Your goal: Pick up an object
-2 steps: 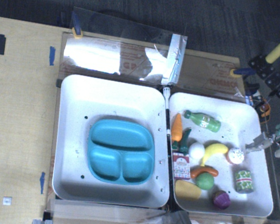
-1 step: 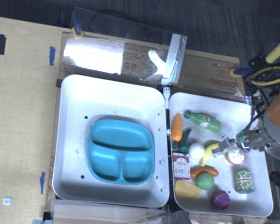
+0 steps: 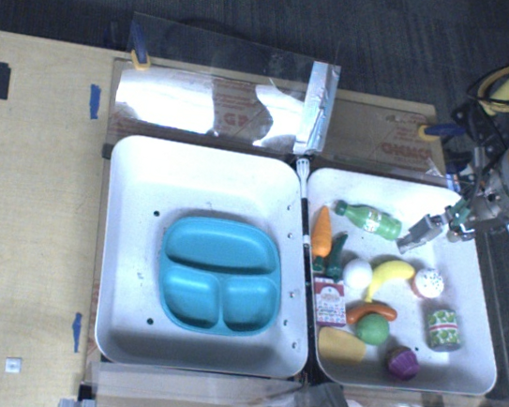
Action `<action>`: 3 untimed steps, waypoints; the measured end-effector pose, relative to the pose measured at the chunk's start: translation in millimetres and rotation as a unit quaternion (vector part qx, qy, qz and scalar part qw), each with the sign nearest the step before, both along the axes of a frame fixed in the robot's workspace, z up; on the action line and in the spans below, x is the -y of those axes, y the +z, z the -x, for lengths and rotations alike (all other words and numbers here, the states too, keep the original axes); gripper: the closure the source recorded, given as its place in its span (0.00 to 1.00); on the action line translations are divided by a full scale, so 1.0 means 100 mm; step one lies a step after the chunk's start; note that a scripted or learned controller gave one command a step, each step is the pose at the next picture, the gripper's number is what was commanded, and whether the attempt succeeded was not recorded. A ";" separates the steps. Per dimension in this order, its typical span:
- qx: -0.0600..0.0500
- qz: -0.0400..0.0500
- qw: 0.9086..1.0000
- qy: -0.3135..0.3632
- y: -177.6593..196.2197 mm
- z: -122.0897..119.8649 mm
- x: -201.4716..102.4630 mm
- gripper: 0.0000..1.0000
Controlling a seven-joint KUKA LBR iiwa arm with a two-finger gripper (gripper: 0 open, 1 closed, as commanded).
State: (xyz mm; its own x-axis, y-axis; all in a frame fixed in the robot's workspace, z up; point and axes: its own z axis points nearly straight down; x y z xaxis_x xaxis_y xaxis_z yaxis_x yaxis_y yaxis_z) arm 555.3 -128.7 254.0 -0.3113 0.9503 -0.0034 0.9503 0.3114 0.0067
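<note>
- Objects for picking all lie in the right bin [image 3: 482, 360], none lifted: green bottle [image 3: 370, 219], carrot [image 3: 323, 232], white egg [image 3: 357, 274], banana [image 3: 393, 273], white-and-red ball [image 3: 428, 284], green patterned can [image 3: 442, 328], red sausage [image 3: 372, 311], green ball [image 3: 372, 330], yellow wedge [image 3: 342, 344], purple piece [image 3: 402, 363] and a red-and-white carton [image 3: 328, 302].
- Gripper [image 3: 418, 234] hangs over the upper right part of that bin, just beside the bottle's cap end and above the banana. Nothing is visible between its fingers; whether they are spread or closed cannot be told at this sharpness.
- Progress, as judged: the pick is not yet made. The whole grasp and the lift are left to do.
- Nearest candidates appear to be the bottle and the banana. The bottle lies alone on bare floor, which favours it.
- Crowding: the egg, banana, sausage, green ball and wedge sit touching or nearly so in the bin's middle, so fingers have little room there.
- Edges: the carrot and carton lie close along the bin's left wall; the can and purple piece sit near the lower right rim.
- Open room: the bin's top right corner beneath the arm is bare.
- Left bin [image 3: 128, 226] holds a blue divided tray [image 3: 220, 273], well apart from the gripper.
</note>
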 end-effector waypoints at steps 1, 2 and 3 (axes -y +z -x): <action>-0.001 0.000 0.999 -0.035 0.16 -0.02 0.13 0.00; -0.002 0.000 1.000 0.029 -1.36 -0.04 -0.11 0.00; 0.017 0.004 1.000 0.009 -1.54 0.04 -0.06 0.00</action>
State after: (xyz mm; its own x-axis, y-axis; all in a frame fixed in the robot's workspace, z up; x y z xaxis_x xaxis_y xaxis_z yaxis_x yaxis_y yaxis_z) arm 551.2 -122.7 99.5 -0.3271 0.9447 -0.0213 0.9441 0.3277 0.0356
